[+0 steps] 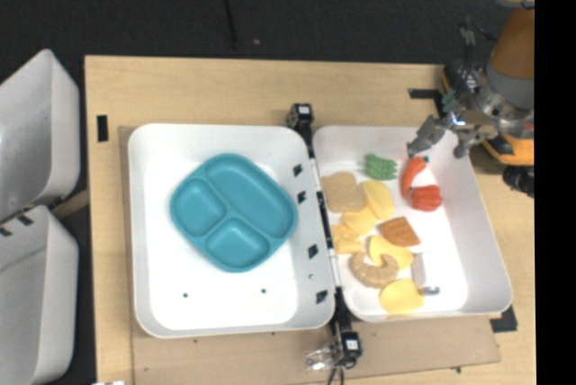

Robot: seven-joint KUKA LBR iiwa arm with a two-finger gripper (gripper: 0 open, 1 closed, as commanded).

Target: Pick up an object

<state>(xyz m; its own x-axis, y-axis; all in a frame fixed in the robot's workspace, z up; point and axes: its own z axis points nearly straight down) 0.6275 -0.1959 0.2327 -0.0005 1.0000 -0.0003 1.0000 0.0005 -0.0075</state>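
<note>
My gripper point(443, 140) hangs over the far right corner of the right bin point(477, 230), its two fingers spread open with nothing between them. Just below its left finger point(423, 140) lies an orange-red piece point(411, 174), and a red block point(427, 198) sits beside that. A green toy piece point(381, 165) lies a little to the left. Nearer the bin's middle are a tan round piece point(339, 192), yellow pieces point(379, 200), a brown-orange wedge point(400, 232), a curled tan piece point(373, 269) and a yellow lump point(400, 295).
The left bin point(153, 284) holds a blue divided plate point(234, 210). A small grey piece point(420, 275) lies by the yellow lump. The divider between the bins point(315, 221) carries black clips. White boxes point(31, 131) stand off the bench to the left.
</note>
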